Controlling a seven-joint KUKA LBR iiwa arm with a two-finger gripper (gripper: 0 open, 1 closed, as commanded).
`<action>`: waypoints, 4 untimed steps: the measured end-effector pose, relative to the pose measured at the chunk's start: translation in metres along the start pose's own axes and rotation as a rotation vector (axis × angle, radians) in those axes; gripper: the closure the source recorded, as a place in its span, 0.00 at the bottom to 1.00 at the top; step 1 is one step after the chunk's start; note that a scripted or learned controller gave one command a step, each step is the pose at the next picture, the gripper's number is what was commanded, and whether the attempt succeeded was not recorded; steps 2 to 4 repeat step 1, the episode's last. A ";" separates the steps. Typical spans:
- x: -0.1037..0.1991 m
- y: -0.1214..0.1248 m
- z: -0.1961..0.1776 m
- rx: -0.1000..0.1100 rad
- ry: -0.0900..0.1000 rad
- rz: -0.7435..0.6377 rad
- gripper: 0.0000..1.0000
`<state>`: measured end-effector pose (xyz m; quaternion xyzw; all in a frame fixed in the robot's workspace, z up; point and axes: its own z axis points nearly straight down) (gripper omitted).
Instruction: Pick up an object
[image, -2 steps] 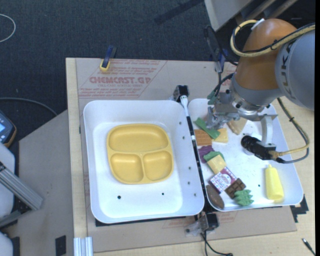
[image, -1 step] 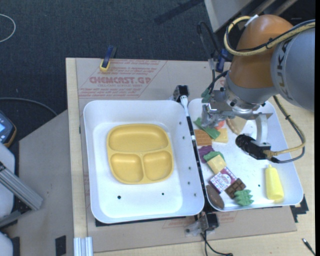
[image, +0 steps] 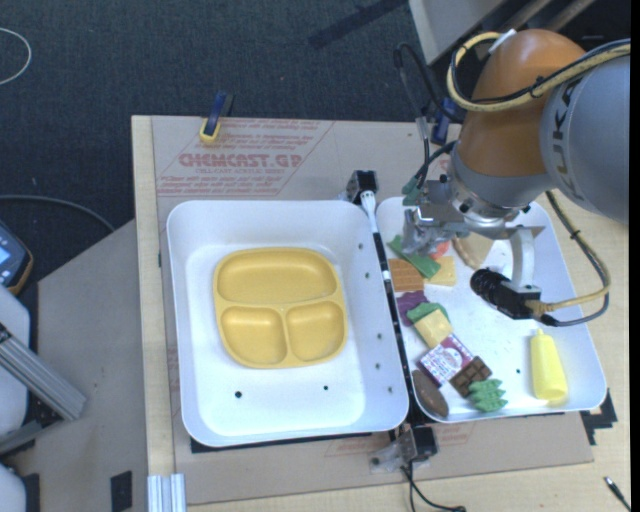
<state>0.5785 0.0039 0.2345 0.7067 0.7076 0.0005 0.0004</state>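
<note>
My gripper (image: 428, 236) hangs low over the far left corner of the right bin (image: 575, 330), under the grey and orange wrist. Right below it lies a green toy piece (image: 420, 256), partly hidden by the gripper. Beside that piece are a tan waffle-like piece (image: 405, 275) and a yellow slab (image: 442, 272). Further forward lie a purple piece (image: 414, 303), a yellow-green block (image: 432, 325), a maroon packet (image: 446, 356), a brown bar (image: 467, 376), a green broccoli toy (image: 488, 396) and a yellow bottle (image: 547, 366).
The left bin (image: 190, 300) holds a yellow divided plate (image: 280, 305). A black part with a cable (image: 505, 294) hangs from the arm over the right bin's middle. A dark brown oval (image: 430, 396) lies at the right bin's front left corner.
</note>
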 end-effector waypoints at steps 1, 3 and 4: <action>0.008 -0.001 0.001 0.002 0.001 -0.001 1.00; 0.008 -0.001 0.001 0.002 0.001 -0.001 1.00; 0.008 -0.001 0.001 0.002 0.001 -0.001 1.00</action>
